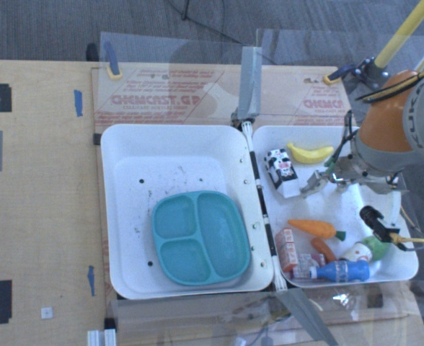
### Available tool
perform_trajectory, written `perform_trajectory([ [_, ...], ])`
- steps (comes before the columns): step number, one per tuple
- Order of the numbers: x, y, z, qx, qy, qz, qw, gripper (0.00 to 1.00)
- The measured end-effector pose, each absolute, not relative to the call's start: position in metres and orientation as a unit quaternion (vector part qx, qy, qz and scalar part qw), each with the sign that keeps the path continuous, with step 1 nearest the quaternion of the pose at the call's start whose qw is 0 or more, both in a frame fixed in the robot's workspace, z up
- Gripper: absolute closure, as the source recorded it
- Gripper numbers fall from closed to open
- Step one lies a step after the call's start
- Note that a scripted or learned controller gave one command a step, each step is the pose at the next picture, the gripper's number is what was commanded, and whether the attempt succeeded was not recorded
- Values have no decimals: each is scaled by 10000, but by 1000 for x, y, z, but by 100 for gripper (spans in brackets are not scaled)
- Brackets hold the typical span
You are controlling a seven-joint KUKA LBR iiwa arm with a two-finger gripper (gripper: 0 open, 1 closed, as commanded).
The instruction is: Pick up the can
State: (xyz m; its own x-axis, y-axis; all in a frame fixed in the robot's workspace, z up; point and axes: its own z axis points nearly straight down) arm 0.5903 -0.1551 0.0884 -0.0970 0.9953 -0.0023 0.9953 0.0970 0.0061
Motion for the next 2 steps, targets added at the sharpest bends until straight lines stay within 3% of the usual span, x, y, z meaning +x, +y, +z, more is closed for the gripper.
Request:
perform_trajectory([
  [1,592,-158,100,6728,7397,20,80,100],
  [2,592,-158,100,6728,7398,20,77,0],
])
